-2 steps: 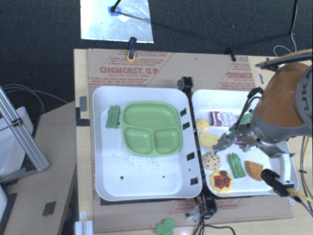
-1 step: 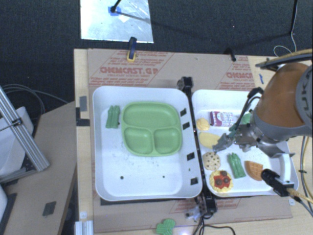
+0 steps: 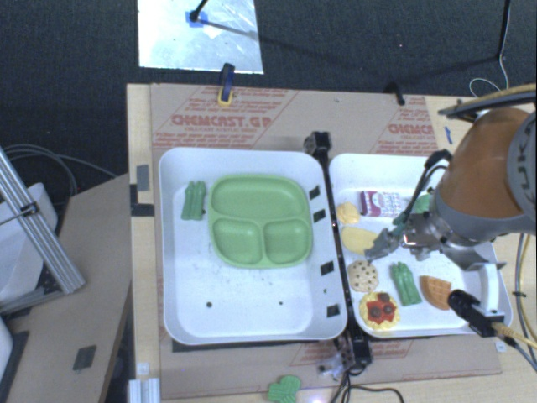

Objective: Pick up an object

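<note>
The right bin (image 3: 348, 168) holds several toy foods: a purple-and-white milk carton (image 3: 379, 202), a yellow piece (image 3: 357, 240), a small orange piece (image 3: 347, 215), a cookie (image 3: 362, 275), a small pizza (image 3: 379, 310), a green vegetable (image 3: 406, 283) and a brown slice (image 3: 436, 291). My gripper (image 3: 384, 243) hangs low over the middle of this bin, just right of the yellow piece and above the green vegetable. Nothing shows in its grip. The arm (image 3: 491, 175) covers the bin's right part.
The left bin (image 3: 176, 309) holds a green divided plate (image 3: 258, 221) and a green pod-like toy (image 3: 194, 201) at its left. A black divider with clips (image 3: 329, 225) separates the bins. A green toy (image 3: 285, 387) lies off the bench at the front.
</note>
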You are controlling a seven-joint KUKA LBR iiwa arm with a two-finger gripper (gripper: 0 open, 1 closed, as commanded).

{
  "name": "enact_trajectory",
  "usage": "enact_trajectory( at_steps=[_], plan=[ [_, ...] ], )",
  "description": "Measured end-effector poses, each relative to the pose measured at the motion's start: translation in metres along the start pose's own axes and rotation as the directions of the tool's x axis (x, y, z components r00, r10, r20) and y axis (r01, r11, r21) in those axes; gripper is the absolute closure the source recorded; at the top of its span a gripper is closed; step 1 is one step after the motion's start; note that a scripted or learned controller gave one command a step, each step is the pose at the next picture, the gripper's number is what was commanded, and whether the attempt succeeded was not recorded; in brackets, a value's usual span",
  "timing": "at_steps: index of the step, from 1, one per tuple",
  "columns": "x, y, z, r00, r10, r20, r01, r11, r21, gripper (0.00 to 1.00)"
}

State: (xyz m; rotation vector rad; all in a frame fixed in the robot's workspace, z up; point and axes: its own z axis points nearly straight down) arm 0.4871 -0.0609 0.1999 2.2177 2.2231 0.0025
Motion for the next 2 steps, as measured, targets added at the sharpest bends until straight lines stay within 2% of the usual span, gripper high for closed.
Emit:
enact_trajectory(
  at_steps=[1, 2],
  plan=[
    [0.0001, 0.0013, -0.0107, 1.000, -0.004, 0.000, 0.004, 1.000, -0.003, 1.00],
    [0.0002, 0.0012, -0.0104, 1.000, -0.003, 0.000, 0.003, 1.000, -0.002, 0.00]
  ],
)
